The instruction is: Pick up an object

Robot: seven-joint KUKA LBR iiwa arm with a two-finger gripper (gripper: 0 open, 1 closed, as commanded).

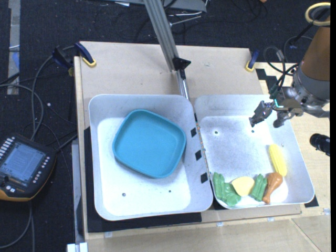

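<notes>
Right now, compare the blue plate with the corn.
The plate is blue, broad and squarish; the corn is yellow, narrow and far smaller. The plate lies in the left bin, the corn in the right bin near other toy food. Both lie apart from the tool.

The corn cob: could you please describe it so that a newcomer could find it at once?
Look in the right bin, along its right wall. The corn cob lies there, just above the drumstick. It is the one long yellow piece, apart from the flatter yellow slice among the green items.
</notes>
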